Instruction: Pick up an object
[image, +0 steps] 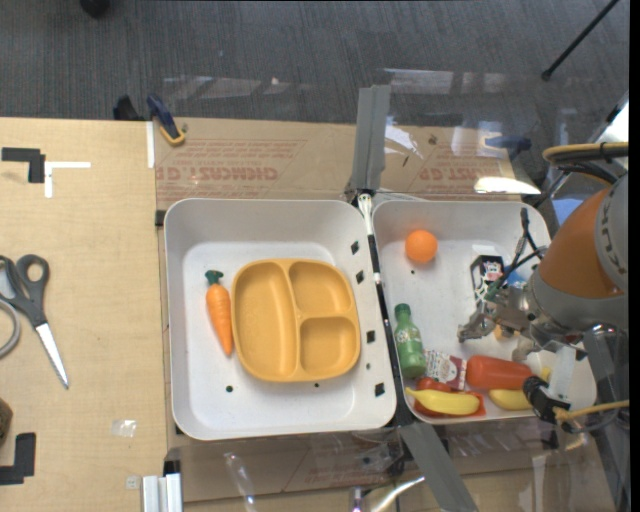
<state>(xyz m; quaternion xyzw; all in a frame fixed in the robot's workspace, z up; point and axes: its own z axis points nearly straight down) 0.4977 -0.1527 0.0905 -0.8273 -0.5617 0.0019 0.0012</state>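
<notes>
Red pepper (497, 372) beside pincer (482, 326), pincer's spread indiscernible, right bin (450, 215) partly arm-hidden.

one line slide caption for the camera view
Gripper low in right bin near green bottle; carrot beside yellow tray.

Orange carrot (219, 316) beside yellow tray (296, 319); orange ball (421, 246), green bottle (408, 341), white bins (190, 300).

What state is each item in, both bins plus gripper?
Divided tray: upright, flat in left bin.
Carrot: lying beside the tray.
Orange ball: loose in right bin.
Green bottle: lying down.
Banana: lying at near wall.
Gripper: low in right bin, nothing visibly held.
</notes>
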